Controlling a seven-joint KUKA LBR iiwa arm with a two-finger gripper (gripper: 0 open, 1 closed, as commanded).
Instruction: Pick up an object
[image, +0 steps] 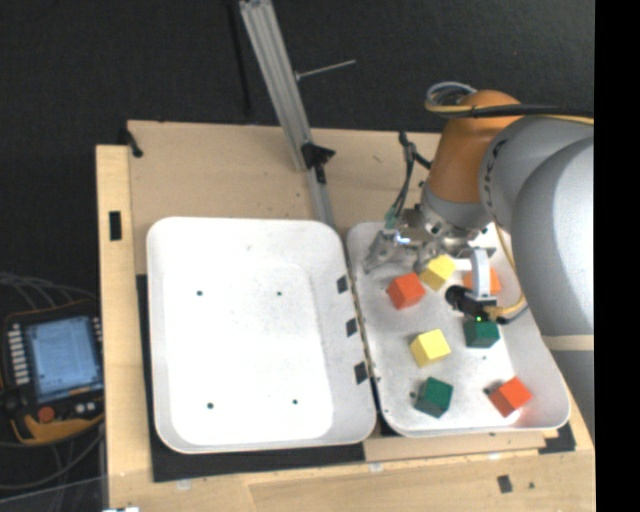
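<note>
While the left bin (245, 330) lies bare, smooth white plastic, the right bin (530, 410) carries small matte cubes: orange cube (405, 291), yellow cube (431, 347), green cube (434, 396), another yellow cube (438, 271) nearest the gripper (425, 240), just below it. Whether the fingers are spread or pressed cannot be told. Nothing visibly held.

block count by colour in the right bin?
Right bin, blocks in plain sight:
Orange: 2
Yellow: 2
Green: 2
Total: 6
An orange patch by the hand may be another block; too covered to tell.
</note>
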